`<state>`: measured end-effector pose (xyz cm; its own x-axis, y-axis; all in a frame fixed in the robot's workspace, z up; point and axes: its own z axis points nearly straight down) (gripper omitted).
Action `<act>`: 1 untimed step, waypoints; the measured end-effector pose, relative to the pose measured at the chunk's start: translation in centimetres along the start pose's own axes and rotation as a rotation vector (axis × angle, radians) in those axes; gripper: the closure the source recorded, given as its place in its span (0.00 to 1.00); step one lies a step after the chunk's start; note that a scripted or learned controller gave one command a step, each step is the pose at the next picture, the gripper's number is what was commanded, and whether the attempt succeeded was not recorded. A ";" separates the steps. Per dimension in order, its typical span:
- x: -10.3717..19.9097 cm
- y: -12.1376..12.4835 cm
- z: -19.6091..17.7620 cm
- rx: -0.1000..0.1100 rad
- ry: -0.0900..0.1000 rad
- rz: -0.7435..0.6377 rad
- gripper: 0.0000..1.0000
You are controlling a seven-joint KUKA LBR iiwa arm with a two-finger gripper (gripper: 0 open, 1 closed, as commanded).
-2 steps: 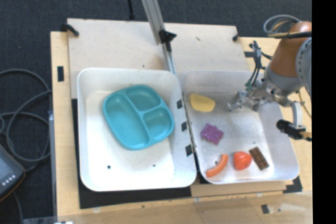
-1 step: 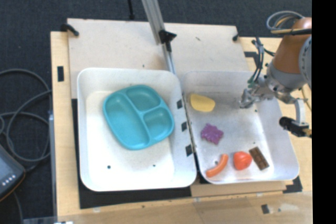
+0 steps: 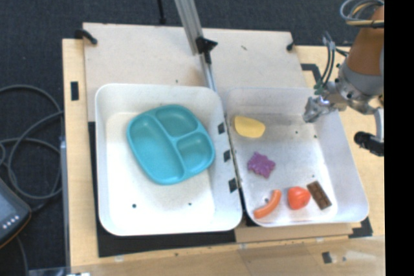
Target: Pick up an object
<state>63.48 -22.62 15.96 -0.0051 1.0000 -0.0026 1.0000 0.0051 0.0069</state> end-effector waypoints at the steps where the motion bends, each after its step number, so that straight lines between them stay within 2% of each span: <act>1: 0.1 0.5 -6.5 -0.002 -0.001 0.000 1.00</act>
